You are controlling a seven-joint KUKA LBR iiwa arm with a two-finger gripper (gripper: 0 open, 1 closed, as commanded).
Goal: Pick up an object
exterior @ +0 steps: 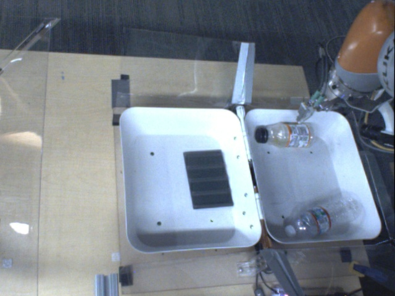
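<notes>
**A:** If you go front to back, the right bin (364,184) has a clear bottle (318,219) lying on its side near the front edge, almost see-through against the white. Easy one to misjudge and close on air.

**B:** And the one at the back?

**A:** Dark-capped bottle (285,134), also lying down, near the far wall. The gripper (307,111) hangs right over its base end. Can't tell if it's apart or together from here. Round and on its side, I'd guess it rolls or squirts out. Left bin (133,165) just has a black block (208,179).
</notes>
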